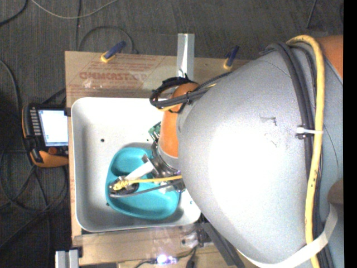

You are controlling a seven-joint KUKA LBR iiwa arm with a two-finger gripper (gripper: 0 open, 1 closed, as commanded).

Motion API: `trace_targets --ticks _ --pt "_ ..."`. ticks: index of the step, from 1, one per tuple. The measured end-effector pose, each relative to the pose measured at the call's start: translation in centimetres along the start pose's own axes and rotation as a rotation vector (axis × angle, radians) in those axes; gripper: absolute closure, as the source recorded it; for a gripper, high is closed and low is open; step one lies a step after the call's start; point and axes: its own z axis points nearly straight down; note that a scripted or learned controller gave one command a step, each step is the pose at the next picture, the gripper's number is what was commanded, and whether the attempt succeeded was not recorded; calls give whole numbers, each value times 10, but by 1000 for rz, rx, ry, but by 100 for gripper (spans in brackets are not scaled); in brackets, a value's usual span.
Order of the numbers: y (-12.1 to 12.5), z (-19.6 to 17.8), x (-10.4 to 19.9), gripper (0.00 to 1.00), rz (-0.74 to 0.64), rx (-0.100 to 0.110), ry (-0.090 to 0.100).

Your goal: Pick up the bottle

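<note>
We are looking down at a slant on a white bin (pixel 89 149) holding a teal bowl (pixel 128 161). The grey arm (pixel 251 149) is reaching in from the right and looming over most of the bench. Its wrist is bending steeply down, so the gripper (pixel 158 165) is hanging at the bowl's right edge, seemingly lining up for a grab. We cannot tell where the bottle is lying; the arm is likely hiding it. A small green scrap (pixel 154 132) is peeking out beside the wrist, too covered to name. We cannot tell how far the gripper is opening, or whether it is holding anything.
</note>
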Motion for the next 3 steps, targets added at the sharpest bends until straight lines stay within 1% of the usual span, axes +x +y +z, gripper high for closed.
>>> trace_targets --ticks 1,2,3 --pt "42 -23 71 100 11 0 10" --pt "65 -72 30 100 -177 -5 9" --pt "141 -56 19 100 239 2 9"
